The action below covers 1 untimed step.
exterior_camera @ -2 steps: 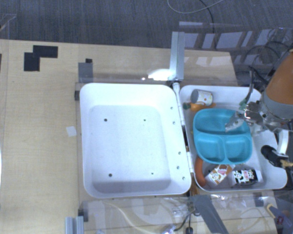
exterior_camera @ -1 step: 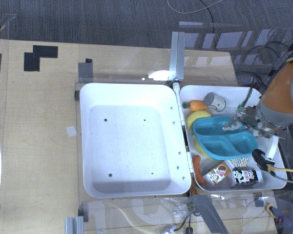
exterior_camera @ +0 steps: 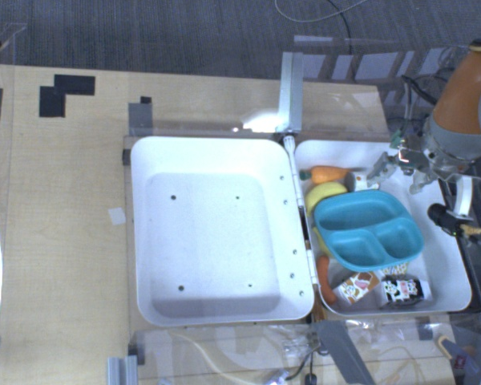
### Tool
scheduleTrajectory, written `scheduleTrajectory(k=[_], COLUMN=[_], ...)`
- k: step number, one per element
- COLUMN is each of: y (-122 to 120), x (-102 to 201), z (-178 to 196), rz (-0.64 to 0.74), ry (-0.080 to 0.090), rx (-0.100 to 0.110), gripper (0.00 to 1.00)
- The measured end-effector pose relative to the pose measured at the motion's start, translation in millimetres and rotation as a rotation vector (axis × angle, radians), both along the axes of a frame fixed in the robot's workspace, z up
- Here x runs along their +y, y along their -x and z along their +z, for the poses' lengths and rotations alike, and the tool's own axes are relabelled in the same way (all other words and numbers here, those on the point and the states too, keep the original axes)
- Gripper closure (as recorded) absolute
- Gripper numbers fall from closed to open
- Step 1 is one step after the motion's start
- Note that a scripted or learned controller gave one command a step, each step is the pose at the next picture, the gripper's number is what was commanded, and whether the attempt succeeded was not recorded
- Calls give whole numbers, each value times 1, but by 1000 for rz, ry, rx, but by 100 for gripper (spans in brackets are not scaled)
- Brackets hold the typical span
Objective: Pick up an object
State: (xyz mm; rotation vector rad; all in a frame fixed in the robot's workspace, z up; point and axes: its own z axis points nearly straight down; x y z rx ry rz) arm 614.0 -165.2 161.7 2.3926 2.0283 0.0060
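Right bin (exterior_camera: 453, 291) holds blue tray (exterior_camera: 369, 231), perhaps fruit (exterior_camera: 326, 192); claw (exterior_camera: 401, 163) grip unclear.

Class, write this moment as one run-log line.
gripper: above right bin's far edge, holding nothing | blue divided tray: in right bin | step: pick pending

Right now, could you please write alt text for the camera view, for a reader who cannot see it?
The gripper hangs over the far right of the right bin, which holds a blue divided tray, a yellow fruit, an orange item and two small cartons. The left bin sits beside it.
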Motion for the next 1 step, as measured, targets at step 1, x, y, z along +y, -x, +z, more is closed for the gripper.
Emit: scheduleTrajectory(k=[1], y=[18], x=[18], z=[-2], rz=[-437], ry=[-2], rx=[5], gripper=[0])
